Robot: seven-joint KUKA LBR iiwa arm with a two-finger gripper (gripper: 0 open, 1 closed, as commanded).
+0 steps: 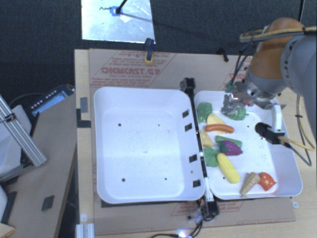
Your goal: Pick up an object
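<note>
The right bin (285, 157) holds several toy foods. My gripper (231, 105) hangs low at the bin's far side, right over a green toy (239, 114) that peeks out beneath it. Just to its left lie a green leafy piece (204, 111) and a yellow piece (214, 119). An orange carrot (219, 129) lies just in front of the gripper. Further forward are a purple toy (231, 148), a corn cob (228, 167), a beige cone (249, 182) and a red toy (267, 181). Whether the green toy is gripped is hidden.
The left bin (143, 143) sits beside the right one, with a black divider (195, 133) between them. Another green toy (211, 157) and a pale yellow piece (205, 139) lie against that divider. A yellow clamp (148, 51) stands at the bench's far edge.
</note>
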